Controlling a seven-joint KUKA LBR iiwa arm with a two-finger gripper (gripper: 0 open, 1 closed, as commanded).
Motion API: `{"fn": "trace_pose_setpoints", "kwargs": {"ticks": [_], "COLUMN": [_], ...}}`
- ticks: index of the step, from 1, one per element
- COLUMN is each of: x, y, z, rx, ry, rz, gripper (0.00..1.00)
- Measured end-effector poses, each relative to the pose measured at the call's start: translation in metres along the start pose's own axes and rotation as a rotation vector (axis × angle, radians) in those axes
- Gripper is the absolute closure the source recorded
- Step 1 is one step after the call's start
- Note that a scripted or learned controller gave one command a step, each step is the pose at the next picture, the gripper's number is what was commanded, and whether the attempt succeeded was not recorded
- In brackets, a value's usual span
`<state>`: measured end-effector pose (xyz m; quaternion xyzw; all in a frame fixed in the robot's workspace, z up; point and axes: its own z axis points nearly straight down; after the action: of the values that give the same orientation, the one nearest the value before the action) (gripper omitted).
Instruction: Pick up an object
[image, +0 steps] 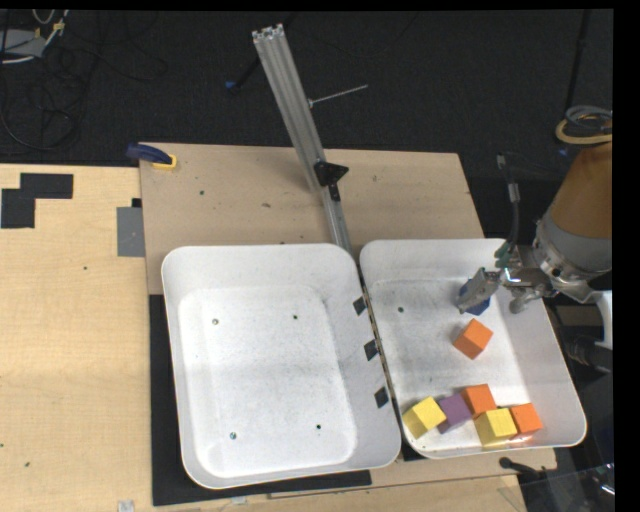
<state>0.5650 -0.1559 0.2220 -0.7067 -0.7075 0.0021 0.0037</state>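
Hovering over the right bin (565, 385), the tool (490, 288), grip unclear, nears an orange cube (472, 338).

Right-hand shallow white plastic bin (430, 262) — contents. A lone orange cube (472, 338) lies tilted on the bin floor, roughly mid-bin toward the right wall, well apart from the others. Along the near edge sits a cluster: a yellow cube (425, 414), a purple cube (455, 409) touching it, a second orange cube (480, 398), a second yellow cube (495, 427) and a third orange cube (526, 418) — all close together.
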Motion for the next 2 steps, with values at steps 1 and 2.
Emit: {"fn": "trace_pose_setpoints", "kwargs": {"ticks": [1, 2], "x": [-0.001, 0.007], "y": [0.001, -0.005], "z": [-0.003, 0.059], "rx": [-0.005, 0.002], "ry": [-0.001, 0.0], "rz": [0.001, 0.001], "gripper": [0.0, 0.0]}}
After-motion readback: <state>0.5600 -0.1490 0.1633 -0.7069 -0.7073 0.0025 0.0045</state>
